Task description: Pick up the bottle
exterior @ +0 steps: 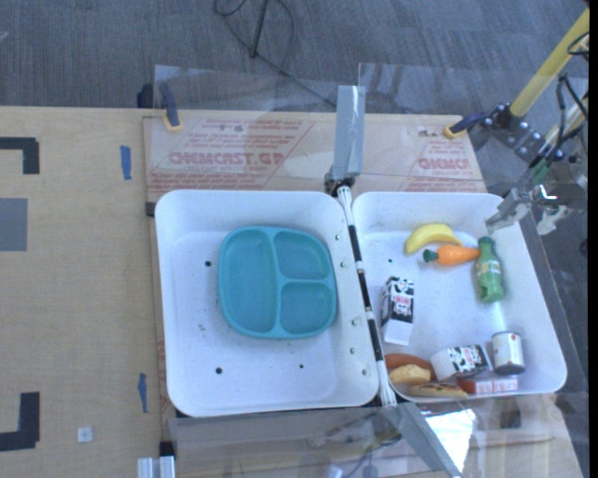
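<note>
A green bottle [488, 273] lies in the right bin [551, 327], touching a toy carrot [451, 255] beside a banana [429, 236], neighbours likely to spoil a grasp, while the claw [531, 198] hovers above the far corner, its state impossible to tell

A robotics lab, plainly — two white bins [182, 308] sit on a plywood tabletop [75, 280] marked with black and blue tape [125, 161]. Loose cables [252, 28] trail over grey carpet [93, 47], and toy food — a plastic banana [430, 235] among it — fills one bin.
</note>
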Action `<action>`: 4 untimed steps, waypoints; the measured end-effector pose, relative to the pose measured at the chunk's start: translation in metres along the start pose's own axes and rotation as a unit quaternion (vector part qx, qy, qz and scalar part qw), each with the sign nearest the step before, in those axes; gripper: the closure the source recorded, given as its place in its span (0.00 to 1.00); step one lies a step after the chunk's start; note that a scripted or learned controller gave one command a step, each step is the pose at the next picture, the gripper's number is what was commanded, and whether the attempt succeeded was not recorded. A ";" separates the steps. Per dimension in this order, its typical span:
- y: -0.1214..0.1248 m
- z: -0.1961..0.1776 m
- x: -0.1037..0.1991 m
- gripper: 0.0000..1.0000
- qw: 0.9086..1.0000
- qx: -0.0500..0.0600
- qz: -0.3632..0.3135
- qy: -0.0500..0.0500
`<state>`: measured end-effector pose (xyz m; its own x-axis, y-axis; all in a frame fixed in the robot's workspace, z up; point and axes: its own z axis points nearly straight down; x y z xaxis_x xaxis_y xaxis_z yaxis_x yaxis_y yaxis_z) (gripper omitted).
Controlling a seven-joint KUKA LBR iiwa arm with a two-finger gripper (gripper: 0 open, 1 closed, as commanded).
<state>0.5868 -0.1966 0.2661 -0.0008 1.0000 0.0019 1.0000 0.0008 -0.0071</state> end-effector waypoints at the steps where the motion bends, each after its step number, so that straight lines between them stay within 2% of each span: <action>1: -0.030 0.127 0.010 0.00 1.000 0.000 0.016 0.000; 2: 0.010 0.177 -0.002 0.00 1.000 -0.001 0.005 0.000; 3: 0.010 0.169 -0.004 1.00 1.000 0.000 0.006 -0.001; 4: 0.038 0.082 0.035 1.00 0.999 -0.001 0.053 -0.001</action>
